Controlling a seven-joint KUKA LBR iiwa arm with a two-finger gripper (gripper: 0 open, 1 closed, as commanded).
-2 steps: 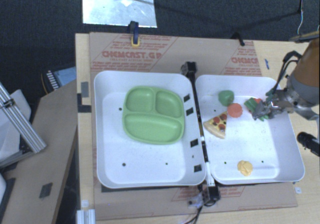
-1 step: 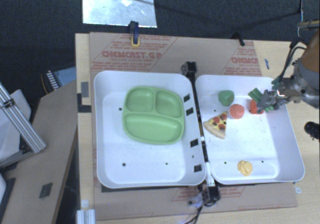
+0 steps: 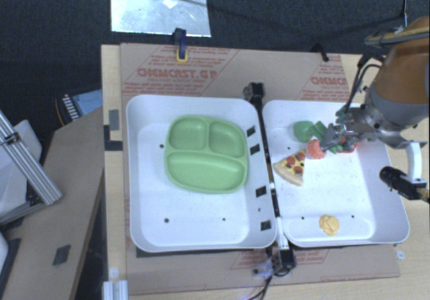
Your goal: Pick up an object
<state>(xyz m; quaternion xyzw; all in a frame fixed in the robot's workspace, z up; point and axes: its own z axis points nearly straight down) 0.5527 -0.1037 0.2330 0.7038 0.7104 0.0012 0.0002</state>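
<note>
Right bin [image 3: 376, 225]: arm's pincer [image 3: 330, 139] low over toys.

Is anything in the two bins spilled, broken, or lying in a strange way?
Nothing stands out. The green divided plate lies flat in the left bin. The pizza slice and the small yellow piece lie loose in the right bin, unbroken.

Four small toys lie in the right bin [image 3: 386, 225]: a green piece [image 3: 304, 130] near its far wall, an orange-red piece [image 3: 314, 152] just beside it, a pizza slice [image 3: 291, 168] (point aimed leftward), and a yellow lump [image 3: 329, 225] well apart, near the front wall.
</note>
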